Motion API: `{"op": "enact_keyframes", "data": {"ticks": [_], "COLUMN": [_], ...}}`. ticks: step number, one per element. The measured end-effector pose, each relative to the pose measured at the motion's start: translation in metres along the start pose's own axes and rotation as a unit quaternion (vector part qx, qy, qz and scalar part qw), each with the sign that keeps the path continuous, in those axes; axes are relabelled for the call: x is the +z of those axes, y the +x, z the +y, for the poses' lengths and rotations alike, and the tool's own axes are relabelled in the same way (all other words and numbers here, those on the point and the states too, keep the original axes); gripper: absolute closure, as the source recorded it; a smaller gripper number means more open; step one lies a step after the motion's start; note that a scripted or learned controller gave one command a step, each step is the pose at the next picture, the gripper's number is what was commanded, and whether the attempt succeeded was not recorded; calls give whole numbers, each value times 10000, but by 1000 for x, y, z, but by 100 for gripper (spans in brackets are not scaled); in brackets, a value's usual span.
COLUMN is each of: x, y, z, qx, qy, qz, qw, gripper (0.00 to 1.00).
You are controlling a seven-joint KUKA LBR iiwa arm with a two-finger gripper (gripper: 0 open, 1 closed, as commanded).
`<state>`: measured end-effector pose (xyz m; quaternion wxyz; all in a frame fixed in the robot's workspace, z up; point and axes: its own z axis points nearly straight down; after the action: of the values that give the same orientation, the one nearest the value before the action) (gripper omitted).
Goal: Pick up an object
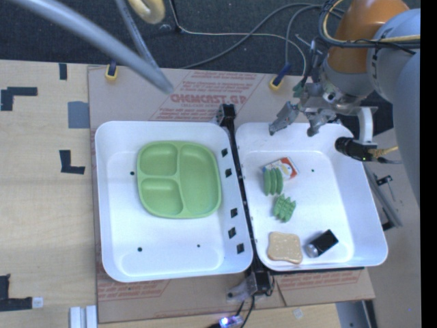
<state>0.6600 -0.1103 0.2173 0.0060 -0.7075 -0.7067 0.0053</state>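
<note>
Gripper (298,124) w/ fingers spread wide, nothing between them, over far rim of right shallow white bin (355,203).
In right bin: small red-and-white carton (285,167), green ridged pod piece (273,180), green leafy toy piece (284,208), tan toast-shaped slice (285,247), black-and-silver block (321,243). Left shallow white bin (116,210) holds green divided plastic tray (179,180).

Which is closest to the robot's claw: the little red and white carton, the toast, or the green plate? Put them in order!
From the gripper, at the top of the right bin:
1. The red and white carton, just below it in the right bin.
2. The toast, at the right bin's bottom edge.
3. The green plate, in the left bin; nearly as far as the toast.
</note>
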Motion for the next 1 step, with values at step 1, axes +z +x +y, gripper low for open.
{"op": "enact_keyframes", "data": {"ticks": [1], "x": [-9], "y": [0], "z": [3], "qx": [-13], "qy": [-72], "qz": [-7], "qw": [10000], "gripper": [0]}}
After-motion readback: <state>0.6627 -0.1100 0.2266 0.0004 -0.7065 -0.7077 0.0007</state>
